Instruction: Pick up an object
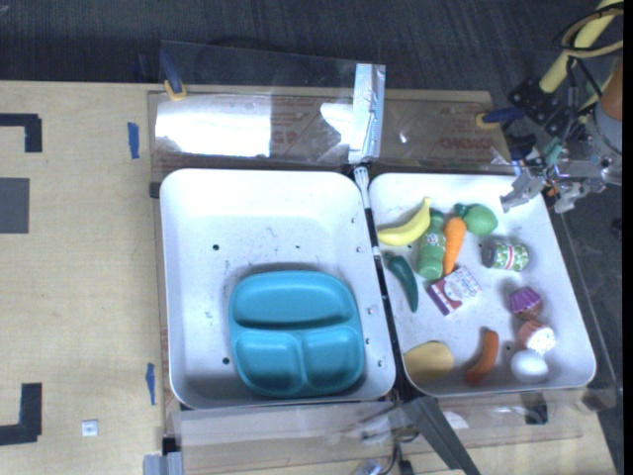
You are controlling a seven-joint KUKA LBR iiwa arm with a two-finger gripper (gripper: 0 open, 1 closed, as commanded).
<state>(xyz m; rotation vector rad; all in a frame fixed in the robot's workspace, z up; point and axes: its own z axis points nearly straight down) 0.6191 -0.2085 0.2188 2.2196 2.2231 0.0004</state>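
The right bin (569, 265) holds several toy foods: a yellow banana (406, 228), an orange carrot (453, 243), a green bottle (431, 252), a round green piece (480, 219), a dark green pepper (404, 281), a small can (506, 256), a pink and white packet (455, 288), a purple piece (525, 300), a brown sausage (482, 354), a yellow lump (428, 356) and a white egg (530, 365). My gripper (541, 194) hangs over the bin's far right corner, above and to the right of the round green piece. It is open, with nothing between its fingers.
A teal divided tray (295, 330) lies in the near part of the left bin (198, 226). A clear plastic sheet (267, 117) stands behind both bins. Cables and the arm (593, 57) crowd the upper right corner. A ridge (376, 265) divides the two bins.
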